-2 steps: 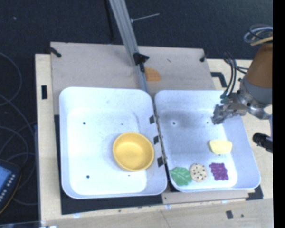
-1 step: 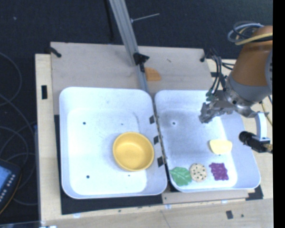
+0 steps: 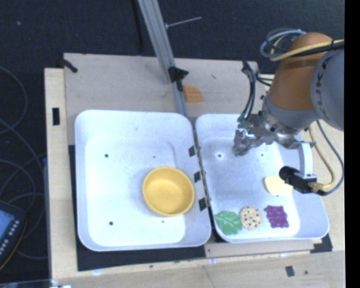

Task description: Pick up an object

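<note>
My claw [image 3: 245, 141] hangs over the upper part of the right bin [image 3: 228, 161]; whether it is wide or narrow I cannot tell. Along that bin's lower edge lie a green piece [image 3: 228, 222], a cookie [image 3: 250, 217] and a purple piece [image 3: 276, 216], with a pale yellow piece [image 3: 275, 185] above them. A yellow bowl [image 3: 168, 191] sits in the left bin [image 3: 108, 161]. The pale wooden bench [image 3: 120, 80] stands on dark floor [image 3: 24, 29] strewn with cables.

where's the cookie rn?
The cookie lies in the right bin, near its front edge, between the green leaf piece and the purple piece.
</note>
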`<action>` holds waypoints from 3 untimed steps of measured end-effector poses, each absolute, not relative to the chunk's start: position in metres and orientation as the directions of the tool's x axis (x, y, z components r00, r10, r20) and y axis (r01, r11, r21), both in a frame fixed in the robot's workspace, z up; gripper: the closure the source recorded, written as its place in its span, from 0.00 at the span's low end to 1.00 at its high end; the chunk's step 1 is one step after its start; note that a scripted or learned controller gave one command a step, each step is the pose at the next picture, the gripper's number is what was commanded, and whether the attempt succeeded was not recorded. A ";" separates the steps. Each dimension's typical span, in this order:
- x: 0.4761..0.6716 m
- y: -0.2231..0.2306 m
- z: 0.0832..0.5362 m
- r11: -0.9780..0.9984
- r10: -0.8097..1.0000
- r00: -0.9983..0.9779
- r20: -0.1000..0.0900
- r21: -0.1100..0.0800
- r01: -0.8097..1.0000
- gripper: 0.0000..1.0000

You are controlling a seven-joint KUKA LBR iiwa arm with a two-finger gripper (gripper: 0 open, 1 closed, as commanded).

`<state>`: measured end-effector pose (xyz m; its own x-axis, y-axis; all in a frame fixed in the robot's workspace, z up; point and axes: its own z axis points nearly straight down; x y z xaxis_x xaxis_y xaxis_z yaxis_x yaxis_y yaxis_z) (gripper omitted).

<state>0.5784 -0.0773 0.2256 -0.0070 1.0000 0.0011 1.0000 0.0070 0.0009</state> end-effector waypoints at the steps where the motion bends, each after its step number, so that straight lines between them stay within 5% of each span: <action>1: 0.582 -0.026 0.240 0.008 1.000 -0.008 0.002 0.004 1.000 1.00; 3: 0.595 0.066 0.244 0.007 1.000 -0.007 0.002 0.001 1.000 1.00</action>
